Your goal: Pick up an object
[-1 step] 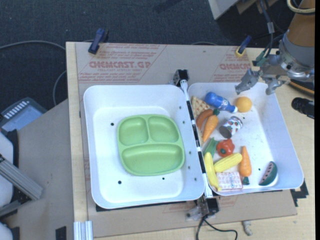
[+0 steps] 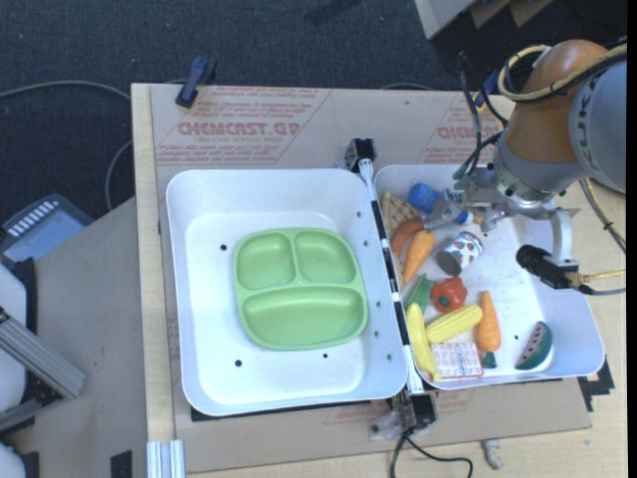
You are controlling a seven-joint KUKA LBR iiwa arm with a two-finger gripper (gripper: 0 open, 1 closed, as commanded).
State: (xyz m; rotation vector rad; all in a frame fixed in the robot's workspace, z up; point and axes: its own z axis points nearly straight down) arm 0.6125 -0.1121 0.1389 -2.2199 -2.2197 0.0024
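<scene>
Gripper (image 2: 468,229) low over silver-and-red toy (image 2: 461,251), just right of carrot (image 2: 418,254); grasp state unreadable. Risk: crowded neighbours deflect it, clipping the carrot instead.

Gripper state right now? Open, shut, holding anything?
Gripper: cannot be told. It hangs low over the right bin, just above a small silver-and-dark object; no grasp is visible.

red print on the brown protective sheet (image 2: 249,127) reads "chemcast gp", repeated partly at right.
</scene>
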